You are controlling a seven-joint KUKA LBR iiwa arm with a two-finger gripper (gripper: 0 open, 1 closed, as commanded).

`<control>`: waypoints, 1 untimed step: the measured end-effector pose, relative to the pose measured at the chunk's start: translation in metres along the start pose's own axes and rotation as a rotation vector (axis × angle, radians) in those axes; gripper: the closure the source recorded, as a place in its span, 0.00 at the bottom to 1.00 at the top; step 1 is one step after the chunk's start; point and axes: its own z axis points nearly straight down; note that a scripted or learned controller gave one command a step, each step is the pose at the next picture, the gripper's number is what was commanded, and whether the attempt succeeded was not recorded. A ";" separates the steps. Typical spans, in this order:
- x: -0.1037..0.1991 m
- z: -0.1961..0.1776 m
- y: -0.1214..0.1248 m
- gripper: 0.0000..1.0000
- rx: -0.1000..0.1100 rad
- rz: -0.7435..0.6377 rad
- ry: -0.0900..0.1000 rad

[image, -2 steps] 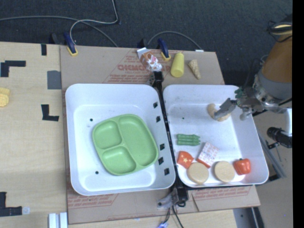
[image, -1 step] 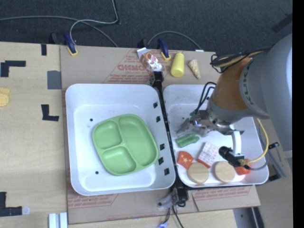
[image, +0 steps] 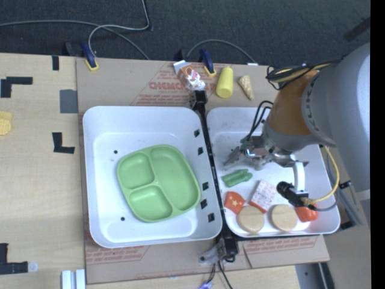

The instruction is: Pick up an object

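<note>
The two-finger metal gripper point(image: 236, 155), fingers spread and nothing held between them, is recorded low in the right white bin point(image: 319, 224) at frame centre-right, just above the untouched green pod-shaped toy point(image: 236, 177), so that grasping and lifting are judged outstanding.

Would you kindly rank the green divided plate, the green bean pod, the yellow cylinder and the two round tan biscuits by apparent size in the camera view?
1. green divided plate
2. yellow cylinder
3. green bean pod, close to the cylinder, so unsure
4. The two round tan biscuits look alike.
</note>
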 end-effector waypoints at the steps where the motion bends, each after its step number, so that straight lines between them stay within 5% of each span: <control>1: -0.099 -0.018 0.001 0.00 0.001 0.002 -0.003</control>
